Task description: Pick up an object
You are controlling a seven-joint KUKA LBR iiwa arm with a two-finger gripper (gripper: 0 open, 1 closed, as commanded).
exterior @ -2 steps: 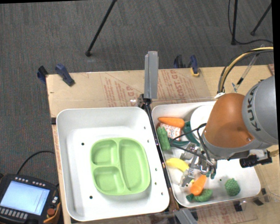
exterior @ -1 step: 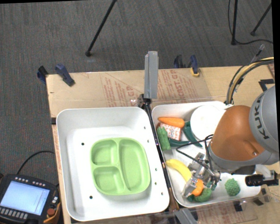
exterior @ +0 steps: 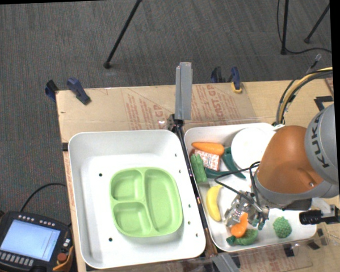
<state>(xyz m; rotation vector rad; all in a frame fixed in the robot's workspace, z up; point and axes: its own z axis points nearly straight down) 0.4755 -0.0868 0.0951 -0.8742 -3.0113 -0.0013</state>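
My gripper (exterior: 246,215) is low in the right bin (exterior: 221,245), near its front edge. Right under it lies a small orange carrot piece (exterior: 238,228) with green leaves (exterior: 243,238). The grey and orange arm covers the bin's right side. To the gripper's left is a yellow banana (exterior: 214,202), and to its right a green broccoli (exterior: 282,227). Further back lie an orange carrot (exterior: 208,148), a red and white packet (exterior: 206,159) and a green cucumber (exterior: 198,168).
The left bin (exterior: 83,165) holds a light green divided plate (exterior: 146,202). A white plate (exterior: 250,145) and a dark green curved piece (exterior: 231,164) sit at the back of the right bin. A teach pendant (exterior: 30,242) lies off the bench at the lower left.
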